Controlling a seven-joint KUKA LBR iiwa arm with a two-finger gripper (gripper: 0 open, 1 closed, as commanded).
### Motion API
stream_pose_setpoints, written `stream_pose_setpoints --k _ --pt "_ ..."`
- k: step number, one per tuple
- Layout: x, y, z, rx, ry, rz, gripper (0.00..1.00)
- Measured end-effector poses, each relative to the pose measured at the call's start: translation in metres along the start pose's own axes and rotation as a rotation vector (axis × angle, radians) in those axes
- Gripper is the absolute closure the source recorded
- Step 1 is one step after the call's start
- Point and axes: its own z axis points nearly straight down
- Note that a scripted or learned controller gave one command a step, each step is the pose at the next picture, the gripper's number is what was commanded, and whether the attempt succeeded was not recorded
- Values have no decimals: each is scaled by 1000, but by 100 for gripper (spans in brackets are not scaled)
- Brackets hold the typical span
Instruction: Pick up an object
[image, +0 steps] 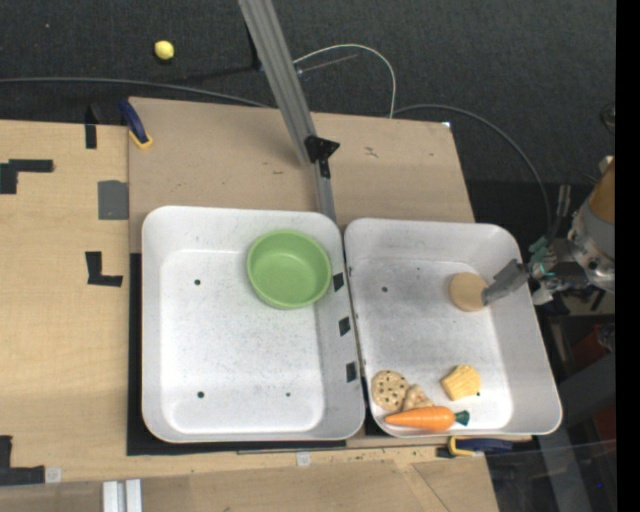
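Your pincer (497, 289) sits low in the right bin (520, 385), its dark tip touching the right side of a tan round piece (465, 292). You cannot tell from this angle how wide it stands or whether it has hold of the piece at all.

The likely failure, as I judge it: the tip meets that smooth, rounded shape off-centre, so a closing squeeze could roll or push it away across the slick white plastic rather than trap it.

The other candidates lie along the near wall: a speckled biscuit-like disc (388, 388), a ridged yellow wedge (460, 381) and a glossy orange carrot (421, 419). A matte green bowl (289, 268) rests in the left bin (165, 330) on the worktop (60, 300).
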Motion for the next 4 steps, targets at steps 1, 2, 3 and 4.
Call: stream_pose_setpoints --k 1,2,3,4 --pt "0 0 0 0 0 0 0" --pt "7 -9 56 5 1 2 0" --pt "9 -9 100 5 1 1 0" --pt "9 -8 149 -1 -2 2 0"
